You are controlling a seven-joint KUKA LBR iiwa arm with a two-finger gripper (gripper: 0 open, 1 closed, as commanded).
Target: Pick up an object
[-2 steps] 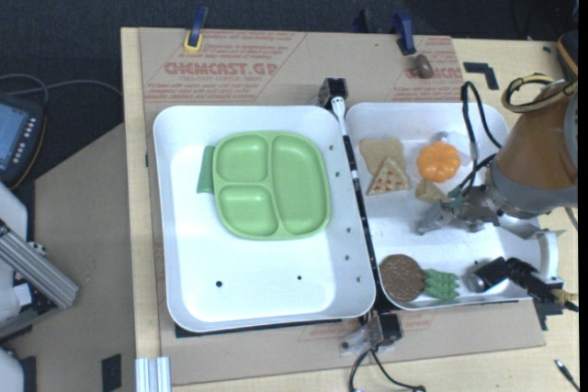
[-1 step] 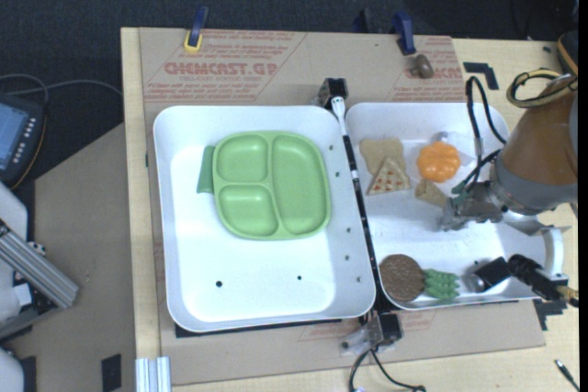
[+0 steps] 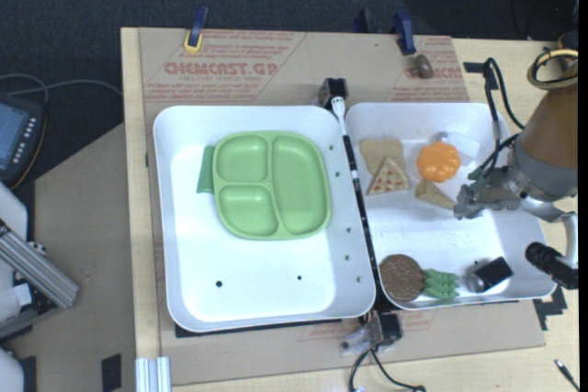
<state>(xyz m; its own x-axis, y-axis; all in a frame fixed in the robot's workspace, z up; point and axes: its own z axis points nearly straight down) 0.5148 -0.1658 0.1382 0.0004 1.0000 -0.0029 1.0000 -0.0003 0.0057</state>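
White bins sit side by side on the bench. In the left bin point(image 3: 184, 225) lies a green tray point(image 3: 272, 184) with three compartments. The right bin point(image 3: 478, 119) holds an orange point(image 3: 438, 161), a tan wedge point(image 3: 380, 151), a pizza slice point(image 3: 390, 178), a brown cookie point(image 3: 401, 274), a green toy point(image 3: 439, 285) and a black piece point(image 3: 490, 274). From the right, the gripper point(image 3: 467, 202) hangs low just beside the orange; I cannot tell how its jaws stand.
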